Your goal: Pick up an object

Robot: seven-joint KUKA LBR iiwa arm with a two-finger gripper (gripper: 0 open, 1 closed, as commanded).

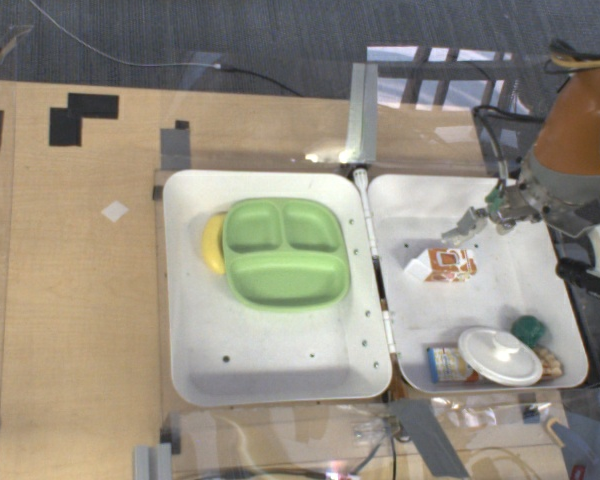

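I saw the gripper hanging above the right bin, just up from the packet. I could not tell its state. The bowl lay well below the packet.

A pale wooden surface is spreading across the left and lower part of the view, carrying black square markings near its far edge. Beyond it, dark grey carpet is covering the floor (a thin cable is trailing over it). Bright light is glinting off a metal bracket.
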